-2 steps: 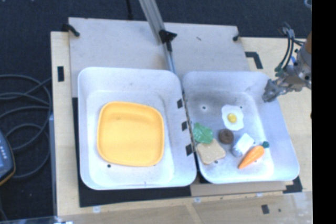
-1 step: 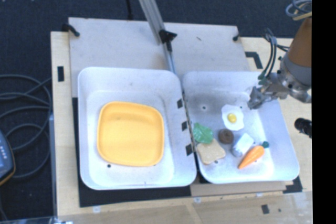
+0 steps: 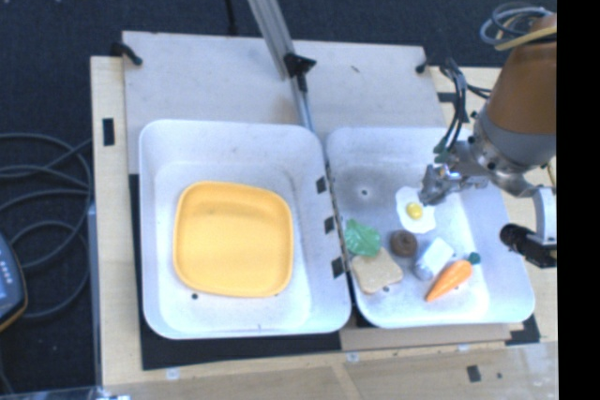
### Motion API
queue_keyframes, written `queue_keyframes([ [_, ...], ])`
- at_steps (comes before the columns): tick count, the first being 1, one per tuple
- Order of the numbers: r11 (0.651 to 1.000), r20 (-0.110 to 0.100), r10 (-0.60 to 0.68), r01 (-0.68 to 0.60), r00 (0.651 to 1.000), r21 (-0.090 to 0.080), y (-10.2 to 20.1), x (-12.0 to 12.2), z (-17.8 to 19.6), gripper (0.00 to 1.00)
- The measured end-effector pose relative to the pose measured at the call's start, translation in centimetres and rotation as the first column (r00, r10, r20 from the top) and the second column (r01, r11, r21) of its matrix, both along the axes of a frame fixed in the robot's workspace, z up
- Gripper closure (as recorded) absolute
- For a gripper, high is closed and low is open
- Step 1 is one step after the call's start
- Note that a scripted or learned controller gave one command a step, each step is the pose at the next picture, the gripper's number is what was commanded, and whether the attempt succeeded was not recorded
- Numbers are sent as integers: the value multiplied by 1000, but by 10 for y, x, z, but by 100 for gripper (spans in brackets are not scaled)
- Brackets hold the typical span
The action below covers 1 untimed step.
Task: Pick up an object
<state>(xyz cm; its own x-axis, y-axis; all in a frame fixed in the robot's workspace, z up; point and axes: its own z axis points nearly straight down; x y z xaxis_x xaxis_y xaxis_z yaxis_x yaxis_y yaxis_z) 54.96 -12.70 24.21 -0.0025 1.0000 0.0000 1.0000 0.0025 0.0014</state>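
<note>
The right bin (image 3: 375,159) holds a fried egg (image 3: 415,212), a brown round piece (image 3: 404,244), a green leafy piece (image 3: 362,240), a slice of toast (image 3: 377,273), a small white block (image 3: 434,255) and an orange carrot (image 3: 450,280). My gripper (image 3: 436,187) hangs over the right bin, just above and right of the fried egg. The view from above does not reveal how its fingers stand. Nothing is seen held between them.
The left bin (image 3: 159,155) holds a yellow square plate (image 3: 233,239). A metal pole (image 3: 267,5) slants up from the back between the bins. Cables (image 3: 42,192) lie on the floor at the left. The far part of the right bin is bare.
</note>
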Motion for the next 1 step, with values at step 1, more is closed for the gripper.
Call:
queue_keyframes([
  [1, 1000, -1, 0, 0, 1000, 0, 46, -9, -9, 100],
])
